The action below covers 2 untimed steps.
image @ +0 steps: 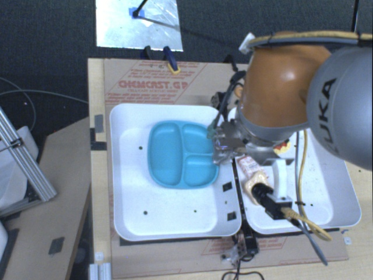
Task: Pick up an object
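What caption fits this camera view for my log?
Arm leans over the seam between two white bins, its gripper at the right edge of a blue divided plate.

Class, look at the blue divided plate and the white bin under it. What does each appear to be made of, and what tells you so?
Blue divided plate: probably moulded plastic, smooth with a slight sheen; even colour, rounded compartment ridges. White bin: likely thin formed plastic, matte to semi-gloss; rounded corners, shallow curved rim, a few small dark marks on its floor. Neither can be confirmed by sight.
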Each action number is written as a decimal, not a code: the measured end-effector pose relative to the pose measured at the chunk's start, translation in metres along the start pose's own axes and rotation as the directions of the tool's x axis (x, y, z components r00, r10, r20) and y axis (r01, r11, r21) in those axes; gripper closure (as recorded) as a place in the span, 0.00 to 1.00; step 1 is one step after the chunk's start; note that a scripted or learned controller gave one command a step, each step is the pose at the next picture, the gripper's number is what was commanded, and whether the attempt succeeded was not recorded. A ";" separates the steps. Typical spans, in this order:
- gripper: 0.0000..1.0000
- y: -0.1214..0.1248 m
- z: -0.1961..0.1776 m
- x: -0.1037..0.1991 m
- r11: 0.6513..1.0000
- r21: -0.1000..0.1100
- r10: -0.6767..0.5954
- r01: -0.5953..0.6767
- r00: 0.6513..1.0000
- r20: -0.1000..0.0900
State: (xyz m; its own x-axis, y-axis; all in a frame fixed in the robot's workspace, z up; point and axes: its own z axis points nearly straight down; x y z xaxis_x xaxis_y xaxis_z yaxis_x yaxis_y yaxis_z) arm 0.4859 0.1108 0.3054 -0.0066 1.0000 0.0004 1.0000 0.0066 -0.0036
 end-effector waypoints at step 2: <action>1.00 -0.001 -0.075 0.124 1.000 -0.001 -0.006 0.006 1.000 -0.002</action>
State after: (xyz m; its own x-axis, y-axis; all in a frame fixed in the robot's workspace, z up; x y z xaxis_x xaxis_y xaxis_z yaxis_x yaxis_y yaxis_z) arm 0.4847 0.2351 0.3808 -0.0128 0.9999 0.0023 0.9999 0.0128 -0.0028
